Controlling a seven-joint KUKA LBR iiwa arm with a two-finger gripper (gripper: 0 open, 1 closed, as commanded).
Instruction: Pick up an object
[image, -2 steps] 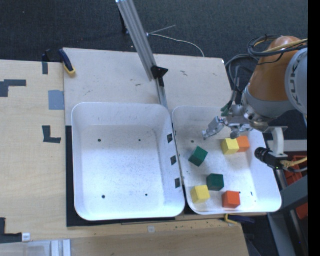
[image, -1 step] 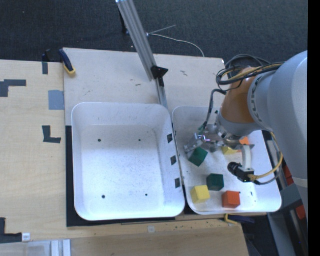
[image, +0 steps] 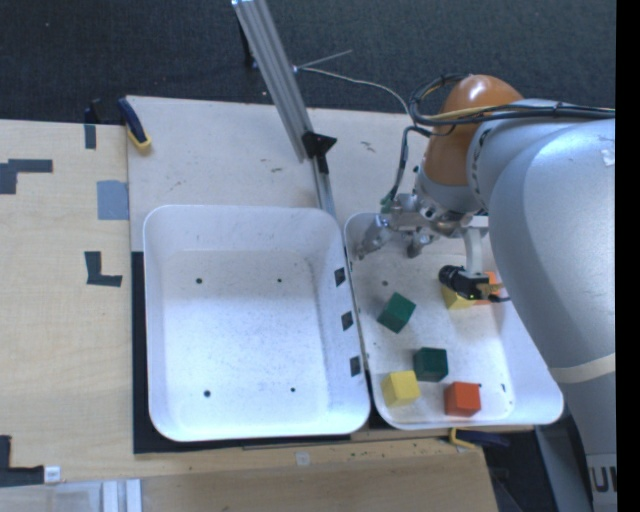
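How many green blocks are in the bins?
2, both in the right bin. One green block lies near the bin's middle, tilted. The other is nearer the front, beside the yellow block. The arm may hide more.

Light is even and fairly bright, falling from overhead, so the left white bin (image: 240, 320) shows almost washed out, its floor grainy with speckle. Shadows are soft and short: a faint one lies under the green cube (image: 396, 312) near that bin's right wall. The grey arm (image: 560, 230) to the right carries a broad pale sheen. Focus is mildly soft throughout, with edges slightly smeared.
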